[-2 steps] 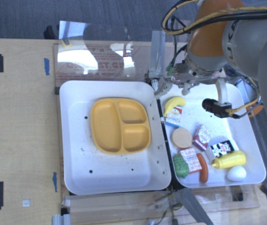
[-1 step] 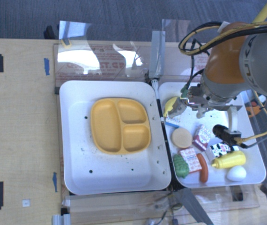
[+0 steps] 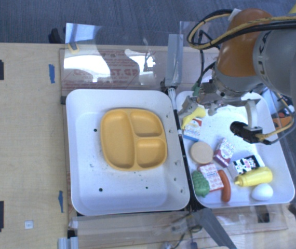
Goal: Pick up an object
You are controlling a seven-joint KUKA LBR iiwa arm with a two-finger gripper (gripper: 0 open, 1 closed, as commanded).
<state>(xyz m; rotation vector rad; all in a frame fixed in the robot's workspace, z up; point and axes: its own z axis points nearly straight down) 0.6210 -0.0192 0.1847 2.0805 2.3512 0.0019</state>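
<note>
Gripper (image 3: pixel 204 104) sits low at the right bin's (image 3: pixel 285 178) far-left corner over a yellow item (image 3: pixel 193 119), finger state unreadable, so you have no confirmed pick yet; lift remains.

Pale wooden bench (image 3: pixel 23 154) bearing two white bins (image 3: pixel 80 154), side by side.
</note>
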